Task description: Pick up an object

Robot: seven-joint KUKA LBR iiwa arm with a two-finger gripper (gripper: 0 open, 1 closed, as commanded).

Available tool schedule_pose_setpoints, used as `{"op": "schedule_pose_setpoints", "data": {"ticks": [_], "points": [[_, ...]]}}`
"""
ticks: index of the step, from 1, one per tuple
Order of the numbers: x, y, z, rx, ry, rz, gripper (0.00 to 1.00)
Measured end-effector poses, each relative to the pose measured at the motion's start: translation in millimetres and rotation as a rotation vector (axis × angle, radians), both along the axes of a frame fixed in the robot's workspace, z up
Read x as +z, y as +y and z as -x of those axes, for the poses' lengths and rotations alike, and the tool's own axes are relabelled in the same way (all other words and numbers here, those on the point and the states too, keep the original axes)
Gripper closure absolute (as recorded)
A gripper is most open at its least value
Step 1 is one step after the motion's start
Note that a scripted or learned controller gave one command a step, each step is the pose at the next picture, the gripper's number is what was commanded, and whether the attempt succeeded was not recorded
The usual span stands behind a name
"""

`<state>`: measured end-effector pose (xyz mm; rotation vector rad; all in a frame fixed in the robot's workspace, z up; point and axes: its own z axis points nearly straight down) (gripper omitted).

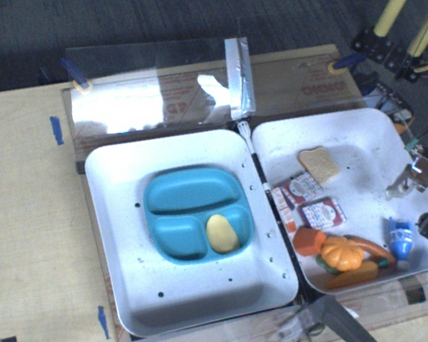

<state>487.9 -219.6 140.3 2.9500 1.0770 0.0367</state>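
The gripper (410, 178) hangs over the right bin's (352, 123) far right side, gripping nothing; how wide it stands I cannot tell. The toy pumpkin (340, 253) lies well to its left near the front wall, beside a blue cup (401, 240).

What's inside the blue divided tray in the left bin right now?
The blue tray holds one yellow egg-shaped object, sitting in its lower-right compartment. The other compartments show bare blue plastic. Whatever lies beneath the yellow object, and under the tray itself, is covered.
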Motion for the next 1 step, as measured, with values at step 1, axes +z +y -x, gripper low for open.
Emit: {"op": "schedule_pose_setpoints", "data": {"ticks": [1], "points": [[10.9, -1.8, 0.3, -0.003, 0.000, 0.002, 1.00]]}}
